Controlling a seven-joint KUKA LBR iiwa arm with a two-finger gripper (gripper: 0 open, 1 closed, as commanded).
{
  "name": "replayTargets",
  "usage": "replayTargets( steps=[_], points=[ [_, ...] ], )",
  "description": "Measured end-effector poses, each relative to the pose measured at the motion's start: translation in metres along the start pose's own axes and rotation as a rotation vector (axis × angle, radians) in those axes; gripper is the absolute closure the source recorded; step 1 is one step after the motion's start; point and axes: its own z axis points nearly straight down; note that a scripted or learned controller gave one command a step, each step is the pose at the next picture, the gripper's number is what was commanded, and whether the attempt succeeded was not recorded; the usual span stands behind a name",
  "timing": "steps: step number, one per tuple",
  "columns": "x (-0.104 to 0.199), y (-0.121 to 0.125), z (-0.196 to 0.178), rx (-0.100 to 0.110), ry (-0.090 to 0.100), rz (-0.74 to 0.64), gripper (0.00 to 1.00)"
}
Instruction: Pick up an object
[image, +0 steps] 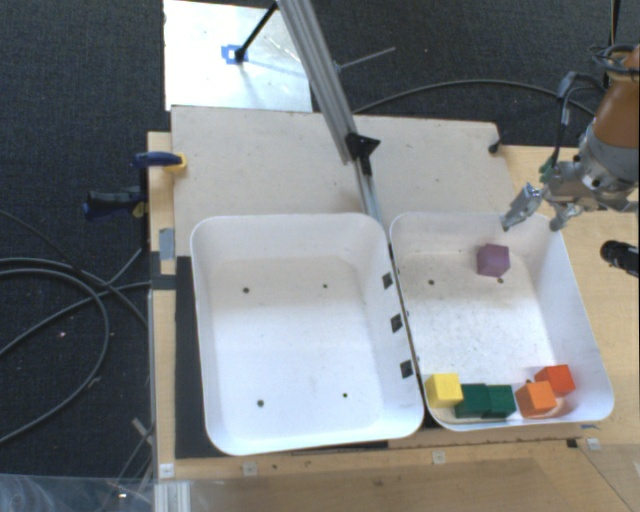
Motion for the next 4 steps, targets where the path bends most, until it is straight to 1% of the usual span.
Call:
replayTargets(
  steps=[1, 2, 3, 4],
  points=[
    [-0.009, 0.012, 0.122, 0.014, 0.01, 0.001, 0.0],
    [0.02, -0.014, 0.118, 0.003, 0.003, -0.001, 0.0],
    [0.018, -0.012, 0.106, -0.003, 0.002, -0.001, 1.0],
    [0.063, -0.003, -0.012, -0.009, 0.002, -0.003, 1.0]
  ],
)
